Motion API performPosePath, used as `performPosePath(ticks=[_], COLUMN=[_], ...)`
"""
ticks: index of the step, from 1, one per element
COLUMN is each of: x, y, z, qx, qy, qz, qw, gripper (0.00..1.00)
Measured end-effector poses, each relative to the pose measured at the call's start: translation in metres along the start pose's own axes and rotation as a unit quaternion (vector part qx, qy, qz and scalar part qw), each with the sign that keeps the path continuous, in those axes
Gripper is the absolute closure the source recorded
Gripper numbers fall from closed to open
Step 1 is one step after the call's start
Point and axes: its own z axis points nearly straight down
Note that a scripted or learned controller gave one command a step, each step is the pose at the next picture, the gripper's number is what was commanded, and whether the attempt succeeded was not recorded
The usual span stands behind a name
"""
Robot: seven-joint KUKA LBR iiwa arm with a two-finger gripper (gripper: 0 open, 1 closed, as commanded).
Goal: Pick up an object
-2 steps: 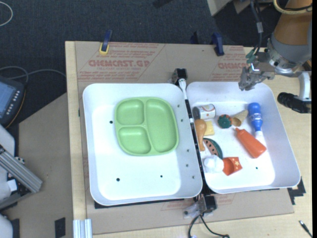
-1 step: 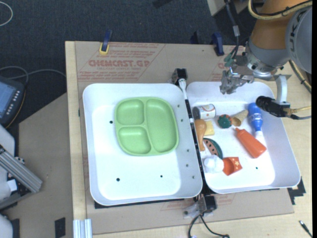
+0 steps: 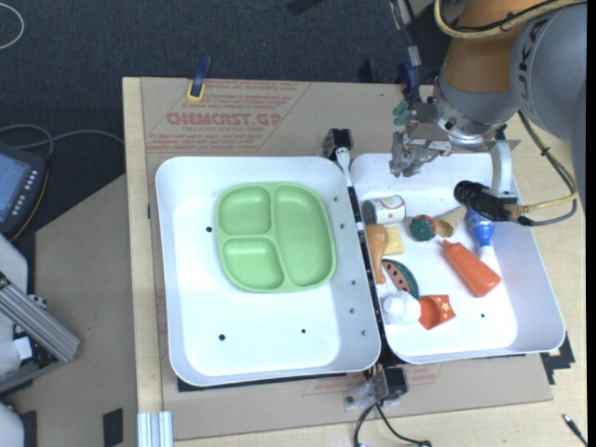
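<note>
My gripper (image 3: 407, 164) hangs over the far left corner of the right bin (image 3: 531, 296), with nothing visible between its fingers. Below it in that bin lie a small white can with a red label (image 3: 389, 209), a tan piece (image 3: 376, 241) on a yellow block (image 3: 393, 242), a dark green ball (image 3: 424, 227) and a tan wedge (image 3: 450, 221). An orange bottle (image 3: 470, 266) and a blue-and-white bottle (image 3: 481, 232) lie to the right. A watermelon slice (image 3: 403, 277), a white lump (image 3: 400, 308) and a red piece (image 3: 436, 311) sit near the front.
The left bin (image 3: 186, 324) holds a green divided plate (image 3: 276, 237). A black clamp (image 3: 336, 142) sits at the far end of the ridge between the bins. Cardboard (image 3: 233, 110) lies under both bins.
</note>
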Motion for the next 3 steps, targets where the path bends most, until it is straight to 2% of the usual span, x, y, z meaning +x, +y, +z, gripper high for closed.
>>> performPosePath(ticks=[1, 2, 3], x=[0.053, 0.053, 0.061], y=[0.002, -0.005, -0.001], z=[0.008, 0.003, -0.014], qx=[0.001, 0.0, -0.003], qy=[0.0, -0.001, -0.001], qz=[0.0, 0.002, 0.002], qw=[1.0, 1.0, 1.0], gripper=[1.0, 1.0, 1.0])
